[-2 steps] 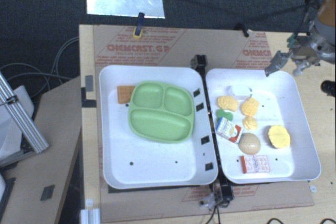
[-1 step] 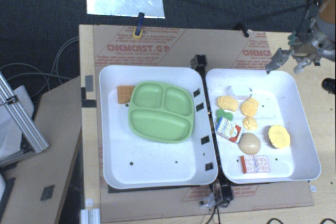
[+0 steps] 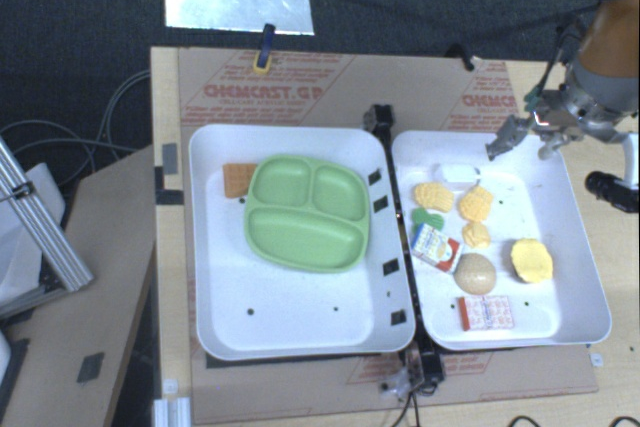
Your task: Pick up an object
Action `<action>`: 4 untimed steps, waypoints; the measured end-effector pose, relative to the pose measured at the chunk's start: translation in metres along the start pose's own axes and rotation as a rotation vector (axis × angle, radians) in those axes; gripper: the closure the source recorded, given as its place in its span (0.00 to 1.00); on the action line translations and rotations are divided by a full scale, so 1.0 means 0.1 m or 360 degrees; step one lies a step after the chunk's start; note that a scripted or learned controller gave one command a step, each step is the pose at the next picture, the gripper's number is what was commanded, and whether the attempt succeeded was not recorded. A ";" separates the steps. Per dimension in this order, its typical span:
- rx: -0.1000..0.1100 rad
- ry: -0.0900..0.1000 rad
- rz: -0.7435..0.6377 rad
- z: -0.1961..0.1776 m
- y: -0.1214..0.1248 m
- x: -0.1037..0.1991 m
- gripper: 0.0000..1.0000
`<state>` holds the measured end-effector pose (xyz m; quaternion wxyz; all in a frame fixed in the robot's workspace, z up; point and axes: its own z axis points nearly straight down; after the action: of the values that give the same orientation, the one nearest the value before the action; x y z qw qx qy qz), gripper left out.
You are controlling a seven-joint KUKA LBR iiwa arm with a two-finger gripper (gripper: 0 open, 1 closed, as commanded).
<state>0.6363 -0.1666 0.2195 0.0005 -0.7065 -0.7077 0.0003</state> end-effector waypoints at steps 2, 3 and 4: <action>0.0003 0.0001 -0.0006 1.08 0.05 0.14 0.00; -0.0015 -0.0003 -0.0005 1.31 0.08 0.13 0.00; -0.0009 -0.0002 -0.0009 1.21 0.07 0.13 1.00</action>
<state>0.6436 -0.1532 0.0980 -0.0019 -0.7045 -0.7097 -0.0012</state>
